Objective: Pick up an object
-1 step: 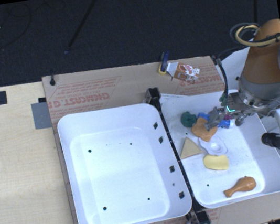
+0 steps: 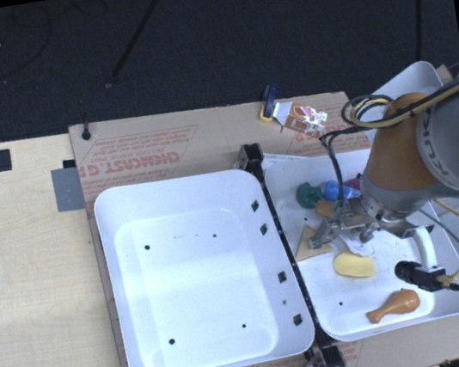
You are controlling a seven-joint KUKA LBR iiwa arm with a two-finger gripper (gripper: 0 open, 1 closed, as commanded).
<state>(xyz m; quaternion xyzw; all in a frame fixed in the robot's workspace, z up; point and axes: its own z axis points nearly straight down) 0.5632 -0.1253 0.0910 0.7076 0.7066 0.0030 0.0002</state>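
Observation:
The right bin [image 2: 340,325] holds several small things. A green lump [image 2: 307,196] and a blue piece [image 2: 336,190] lie near its far side, with a small orange bit [image 2: 325,207] just below them. A flat tan wedge [image 2: 309,244] lies by the bin's left wall. A yellow lemon-like thing [image 2: 354,265] rests in the middle, and an orange-brown gourd shape [image 2: 395,305] lies near the front rim. My gripper [image 2: 347,227] hangs low in this bin, just above the yellow thing and right of the tan wedge. The arm hides what lies under it.
The left bin [image 2: 113,241] stands beside the right one, parted by a black clip strip [image 2: 278,240]. A small printed packet [image 2: 303,118] and a yellow-blue clip [image 2: 268,104] lie on the cardboard behind the bins. Cables loop over the arm at right.

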